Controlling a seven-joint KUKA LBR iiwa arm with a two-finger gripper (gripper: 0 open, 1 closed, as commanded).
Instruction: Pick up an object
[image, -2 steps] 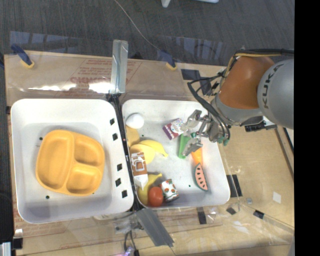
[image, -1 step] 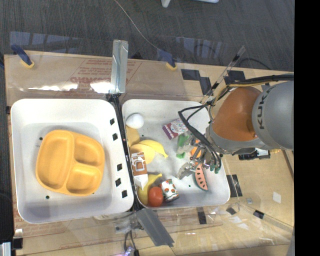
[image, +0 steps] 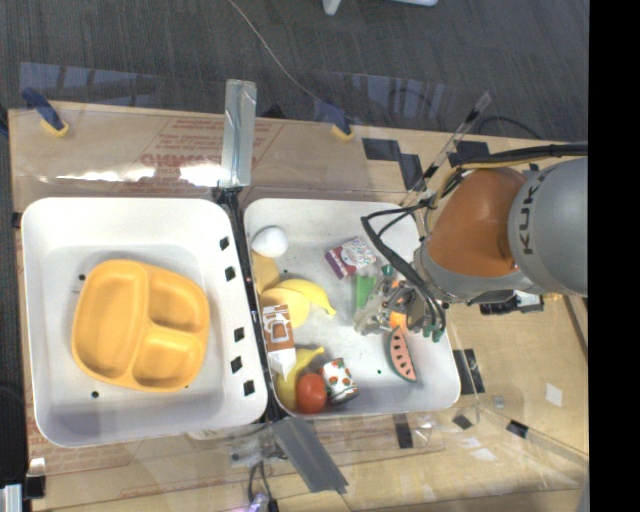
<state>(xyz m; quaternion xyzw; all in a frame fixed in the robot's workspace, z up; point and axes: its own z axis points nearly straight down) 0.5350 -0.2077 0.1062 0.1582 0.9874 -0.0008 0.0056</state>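
In the camera view, the arm (image: 505, 235) reached in from the right over the right bin (image: 300, 215), and its end effector (image: 398, 312) sat low among the clutter near the middle of that bin. Whether it was apart or together could not be told: cables and wrist hardware crowded the tip. Nothing was visibly caught in it, so the pick looked not yet done; a grasp and a lift seemed still to come.

The candidate things all lay in the right bin. A green piece (image: 362, 290) and a watermelon slice (image: 401, 354) were just beside the end effector, and a small pink packet (image: 350, 256) lay near it toward the bin's far side. Along the left wall were a white ball (image: 268, 241), a banana (image: 300, 297), a brown carton (image: 277, 327), a tomato (image: 311, 393) and a spotted can (image: 338, 379), well apart from the tip.

The left bin (image: 40, 320) held a yellow divided tray (image: 140, 325).

Both bins rested on a pale wooden desk (image: 520, 400) covered with clear film and marked with dark tape. Beyond it lay dark grey carpet (image: 120, 40), crossed by a thin cable.
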